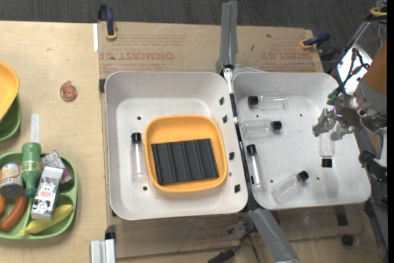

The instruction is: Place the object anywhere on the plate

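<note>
The plate [184, 154] sits in the left bin [117, 132], one vial [136, 156] just left of it. Right of the plate, the gripper [327, 127] hangs over another vial [326, 151]; fingers' spread cannot be told. Judged step: reaching; next, descend and grasp.

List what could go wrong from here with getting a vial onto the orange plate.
1. The vials are clear and lie flat; the one under the gripper sits near the right bin's wall, so a grab may slip or miss.
2. The plate is in the left bin, so a carried vial must cross the rims between the bins and could be knocked loose.
3. The plate's dark ridged insert may let a round vial roll.
</note>
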You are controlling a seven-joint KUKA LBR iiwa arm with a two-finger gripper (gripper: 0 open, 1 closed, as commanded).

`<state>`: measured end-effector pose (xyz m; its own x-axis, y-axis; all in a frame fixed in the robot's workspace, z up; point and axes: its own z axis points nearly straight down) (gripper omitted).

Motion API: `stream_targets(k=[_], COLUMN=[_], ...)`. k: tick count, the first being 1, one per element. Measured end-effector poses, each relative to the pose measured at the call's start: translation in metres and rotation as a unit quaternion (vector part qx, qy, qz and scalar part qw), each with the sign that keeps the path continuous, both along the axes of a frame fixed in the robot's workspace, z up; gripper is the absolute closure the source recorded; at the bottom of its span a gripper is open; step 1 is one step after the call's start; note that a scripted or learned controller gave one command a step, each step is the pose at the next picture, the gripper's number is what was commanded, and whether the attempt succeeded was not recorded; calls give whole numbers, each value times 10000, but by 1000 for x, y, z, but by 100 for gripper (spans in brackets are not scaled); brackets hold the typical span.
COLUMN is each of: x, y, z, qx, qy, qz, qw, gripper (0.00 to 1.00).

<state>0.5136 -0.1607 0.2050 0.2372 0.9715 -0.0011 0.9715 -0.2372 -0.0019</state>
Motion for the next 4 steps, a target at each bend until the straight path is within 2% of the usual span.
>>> stream_targets(k=[1,2,3,4], x=[88,145,145,145], y=[17,-46,-52,-52], z=[17,28,59,59], qx=[-5,-6,-8,-7], qy=[4,1,-6,-5], qz=[252,47,792,793], qw=[9997,10000,9969,9969], gripper=[100,100,100,0])
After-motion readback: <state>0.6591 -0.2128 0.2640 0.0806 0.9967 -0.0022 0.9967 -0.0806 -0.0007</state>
